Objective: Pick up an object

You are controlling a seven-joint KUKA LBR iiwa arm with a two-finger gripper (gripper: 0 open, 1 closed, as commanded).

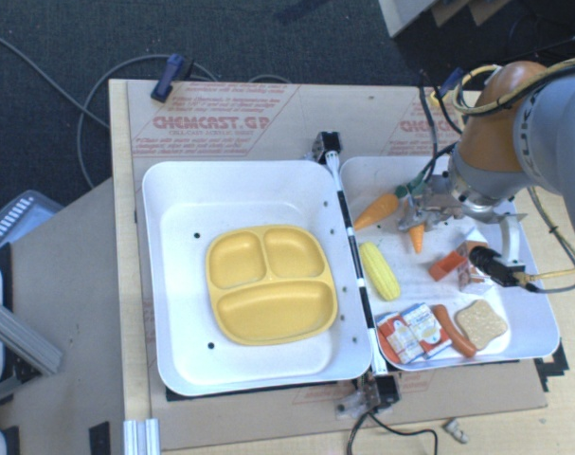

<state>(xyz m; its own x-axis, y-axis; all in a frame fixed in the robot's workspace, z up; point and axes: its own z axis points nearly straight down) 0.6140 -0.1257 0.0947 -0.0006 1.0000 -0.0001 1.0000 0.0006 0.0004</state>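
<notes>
While the arm (529, 112) reaches in from the right over the far part of the right bin (543, 335), its gripper (422, 209) sits low among the toy food, so the step in hand looks like the descent onto a target, not yet a lift. Just left of the gripper lies a carrot (377, 211), slanting toward the divider, and a smaller orange piece (417, 239) lies right under or against the tool; whether it is touched I cannot tell. How the jaws stand cannot be told either, since cables and the wrist housing hide them, and nothing is plainly seen between them. Nearer in the same bin lie a corn cob (379, 270), a red piece (448, 264), a packet (410, 334), a sausage (455, 331) and a bread slice (481, 322), all apart from the gripper. A yellow tray (270, 283) rests in the left bin (173, 254), well away. Next, I judge, the jaws must close squarely on the small orange piece or the carrot, and the arm must then rise straight; a narrow, tapered thing could easily slip out.
</notes>
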